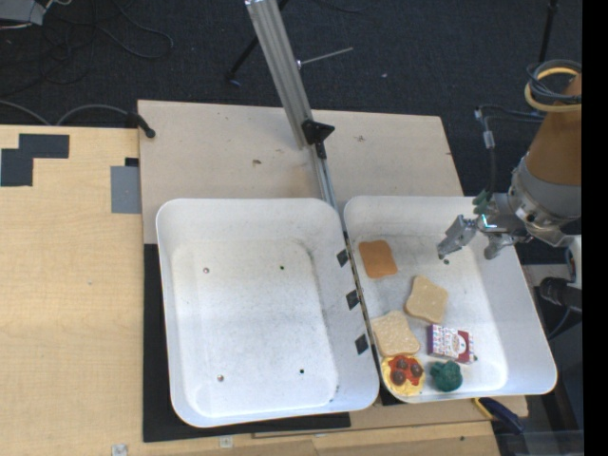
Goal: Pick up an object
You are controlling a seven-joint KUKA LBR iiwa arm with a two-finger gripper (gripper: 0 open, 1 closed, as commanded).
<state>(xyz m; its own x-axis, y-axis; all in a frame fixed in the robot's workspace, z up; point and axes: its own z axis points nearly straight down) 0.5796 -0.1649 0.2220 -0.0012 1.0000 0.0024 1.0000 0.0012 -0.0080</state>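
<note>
Below the fingers (472, 238), apart, toast slice (427, 300)

Robotics lab — plywood bench (399, 141), aluminium camera mast (285, 65), loose cables (95, 12) on dark carpet

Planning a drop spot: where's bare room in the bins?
Left bin: whole floor bare. Right bin: bare strip along the far wall, behind the brown toast. Crowded at its near corner: bread slice, pizza, green toy, packet.

I see two white bins (247, 312); an orange-brown toast slice (378, 258); a green lump (445, 376) — a pale wooden desk (228, 150).
</note>
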